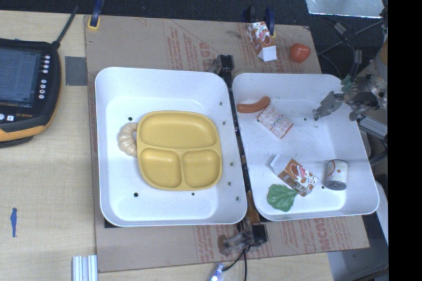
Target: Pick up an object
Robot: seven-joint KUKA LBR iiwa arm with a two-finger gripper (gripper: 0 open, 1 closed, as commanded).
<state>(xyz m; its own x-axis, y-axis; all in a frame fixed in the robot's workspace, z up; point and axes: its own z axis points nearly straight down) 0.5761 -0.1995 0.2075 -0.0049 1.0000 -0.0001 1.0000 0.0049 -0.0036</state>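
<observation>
The right bin (316, 141) holds a sausage (253, 105), a small patterned packet (274, 121), a printed carton (295, 175), a green leaf (282, 197) and a small can (336, 175) lying on its side. My gripper (328, 105) hangs over the bin's upper right part, at the arm's end near the right rim, with nothing seen between its fingers. It stands well apart from the packet and above the can.
The left bin (119, 141) carries a yellow divided tray (179, 149) with a pale bread-like item (126, 138) tucked at its left side. Behind the bins lie a small carton (262, 39) and a red tomato (299, 53). A teach pendant (26, 88) sits far left.
</observation>
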